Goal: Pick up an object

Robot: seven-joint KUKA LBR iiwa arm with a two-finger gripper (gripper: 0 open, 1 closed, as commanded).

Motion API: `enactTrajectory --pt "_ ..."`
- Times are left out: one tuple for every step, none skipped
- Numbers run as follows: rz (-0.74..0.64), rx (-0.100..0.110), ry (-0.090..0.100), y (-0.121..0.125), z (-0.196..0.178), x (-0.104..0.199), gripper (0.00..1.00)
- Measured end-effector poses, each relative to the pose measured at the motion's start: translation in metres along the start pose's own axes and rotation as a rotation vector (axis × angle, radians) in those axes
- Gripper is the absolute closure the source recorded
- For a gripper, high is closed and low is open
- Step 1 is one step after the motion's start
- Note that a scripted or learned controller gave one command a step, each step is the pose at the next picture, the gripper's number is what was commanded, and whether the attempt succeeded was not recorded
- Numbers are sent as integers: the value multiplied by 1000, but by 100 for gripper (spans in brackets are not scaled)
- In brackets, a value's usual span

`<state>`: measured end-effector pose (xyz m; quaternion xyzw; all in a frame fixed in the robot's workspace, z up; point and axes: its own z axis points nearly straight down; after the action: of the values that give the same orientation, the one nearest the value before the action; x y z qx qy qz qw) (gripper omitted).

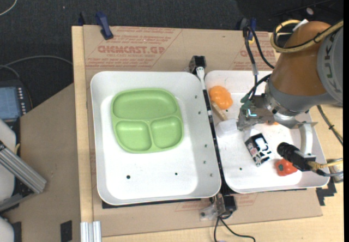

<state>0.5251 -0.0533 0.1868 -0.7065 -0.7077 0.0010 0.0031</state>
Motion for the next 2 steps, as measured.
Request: enactTrajectory --pt "-4 1 1 -42 3 65 100" --pt "-4 -14 -1 -45 -83 103 100"
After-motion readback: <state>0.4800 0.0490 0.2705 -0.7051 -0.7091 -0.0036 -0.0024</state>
